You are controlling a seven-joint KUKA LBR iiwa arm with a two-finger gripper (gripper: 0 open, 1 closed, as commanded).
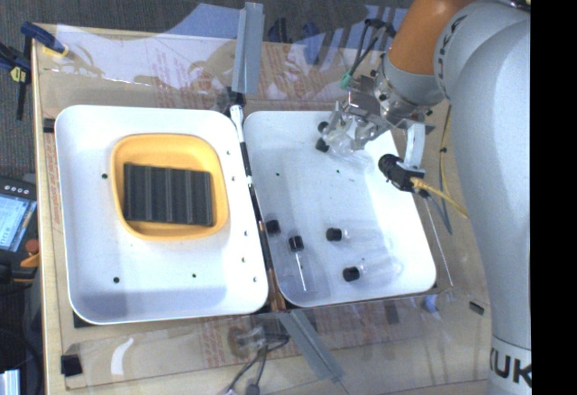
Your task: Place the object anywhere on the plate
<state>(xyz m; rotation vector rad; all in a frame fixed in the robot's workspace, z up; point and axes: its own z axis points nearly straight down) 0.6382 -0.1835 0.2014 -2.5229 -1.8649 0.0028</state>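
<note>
Overhead, two white bins (153, 294) on a cluttered bench (135, 82); jaws' (335, 139) state unreadable.

Two shallow white bins are counted on the worktop (135, 78): left bin (81, 276) and right bin (297, 159), side by side. One yellow plate (167, 150) is seen in the left bin, w/ one dark ribbed insert (169, 195) on it; four ribs approx., exact no. hard to tell. In the right bin, four small black caps are counted: one (272, 226) by the left wall, one (295, 243) just beside it, one (334, 234) mid-bin, one (351, 274) nearer the front. They look attached to clear items; the clear bodies are too faint to be counted. One arm (478, 114) is seen, w/ one orange band (424, 23).
</note>
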